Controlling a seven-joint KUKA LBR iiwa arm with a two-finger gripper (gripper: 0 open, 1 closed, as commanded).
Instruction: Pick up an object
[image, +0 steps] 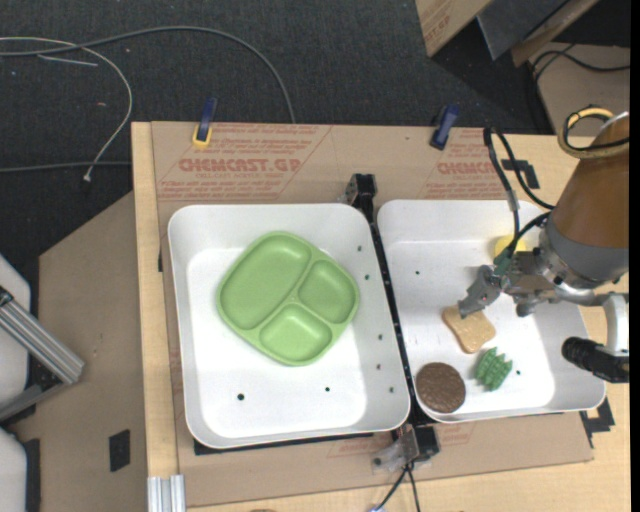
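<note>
The arm reaches in from the right, and its hand (487, 291) hangs low over the right bin (420, 245), just above the toast (469, 328). That placing reads as lining up on the nearest loose thing in the bin. Whether the hand is open or closed I cannot tell at this slant, and nothing shows held in it.

The toast lies flat on the bin floor, its long axis running from upper left to lower right. It appears to sit just under and slightly below-left of the hand. A brown disc (440, 387) rests at the near rim, a green toy (492, 368) just beside it, and something yellow (506, 246) peeks from behind the wrist.

The left bin (190, 330) carries 1 green plate (288, 297) with 3 compartments, turned diagonally, well apart from the arm.
</note>
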